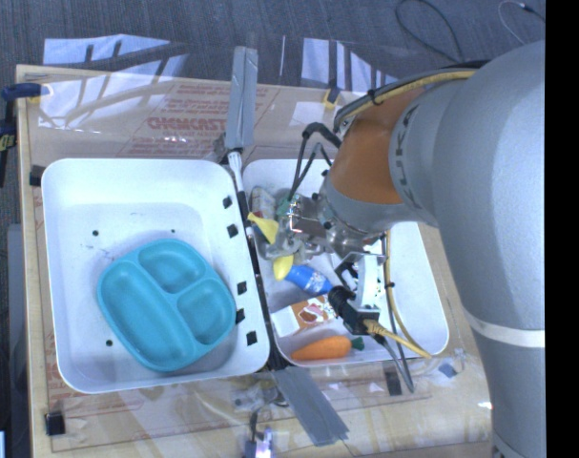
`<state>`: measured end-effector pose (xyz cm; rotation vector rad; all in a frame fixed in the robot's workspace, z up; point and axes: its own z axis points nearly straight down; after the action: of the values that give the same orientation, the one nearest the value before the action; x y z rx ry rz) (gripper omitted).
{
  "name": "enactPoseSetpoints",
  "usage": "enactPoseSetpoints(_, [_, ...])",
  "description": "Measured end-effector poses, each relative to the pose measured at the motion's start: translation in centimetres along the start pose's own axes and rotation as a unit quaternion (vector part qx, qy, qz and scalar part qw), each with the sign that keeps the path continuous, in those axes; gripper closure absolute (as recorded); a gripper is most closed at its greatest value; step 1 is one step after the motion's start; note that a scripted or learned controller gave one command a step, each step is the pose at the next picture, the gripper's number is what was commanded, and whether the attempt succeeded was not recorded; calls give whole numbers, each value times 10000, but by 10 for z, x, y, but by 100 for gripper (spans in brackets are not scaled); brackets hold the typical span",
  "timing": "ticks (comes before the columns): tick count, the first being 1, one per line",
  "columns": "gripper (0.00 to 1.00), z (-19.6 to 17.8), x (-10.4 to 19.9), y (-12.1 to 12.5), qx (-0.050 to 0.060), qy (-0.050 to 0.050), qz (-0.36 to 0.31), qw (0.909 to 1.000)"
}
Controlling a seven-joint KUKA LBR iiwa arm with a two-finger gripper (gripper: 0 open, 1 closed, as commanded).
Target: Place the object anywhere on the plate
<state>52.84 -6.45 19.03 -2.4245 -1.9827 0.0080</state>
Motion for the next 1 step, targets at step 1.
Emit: enactPoseSetpoints(1, [100,0,91,9,-24,-9,-180,9998])
